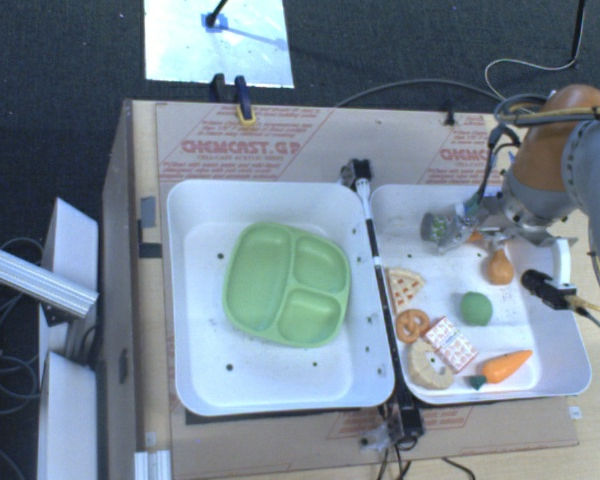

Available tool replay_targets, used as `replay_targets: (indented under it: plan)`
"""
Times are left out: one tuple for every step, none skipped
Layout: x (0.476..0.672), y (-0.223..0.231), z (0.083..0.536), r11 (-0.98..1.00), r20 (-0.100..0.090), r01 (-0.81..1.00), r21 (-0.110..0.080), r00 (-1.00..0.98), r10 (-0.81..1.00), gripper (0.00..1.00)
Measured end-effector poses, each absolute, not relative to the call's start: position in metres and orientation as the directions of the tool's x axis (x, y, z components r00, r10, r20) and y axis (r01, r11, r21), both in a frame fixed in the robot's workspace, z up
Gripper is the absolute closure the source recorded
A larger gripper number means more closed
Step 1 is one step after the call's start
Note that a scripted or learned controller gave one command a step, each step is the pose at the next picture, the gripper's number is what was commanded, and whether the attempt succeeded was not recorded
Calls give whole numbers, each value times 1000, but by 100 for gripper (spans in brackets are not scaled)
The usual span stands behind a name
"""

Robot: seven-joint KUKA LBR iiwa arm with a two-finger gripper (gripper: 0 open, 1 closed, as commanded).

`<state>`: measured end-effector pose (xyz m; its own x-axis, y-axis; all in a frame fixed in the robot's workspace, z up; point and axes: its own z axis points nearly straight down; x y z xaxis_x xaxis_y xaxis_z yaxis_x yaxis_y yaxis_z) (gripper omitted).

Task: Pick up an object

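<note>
Two shallow white plastic bins (pixel 195 298) sit side by side on a bench; at upper right my gripper (pixel 450 228) clasps a small green-and-grey object (pixel 438 228), which I judge needs a straight, slow lift.

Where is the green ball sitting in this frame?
The green ball lies in the right bin, toward its middle, right of the pretzel and above the carrot.
</note>
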<state>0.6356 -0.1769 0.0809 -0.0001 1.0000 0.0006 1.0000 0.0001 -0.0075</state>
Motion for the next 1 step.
replay_targets:
  plan:
    - [590,-202,83,4,12,1000,-2,-4,1000,0]
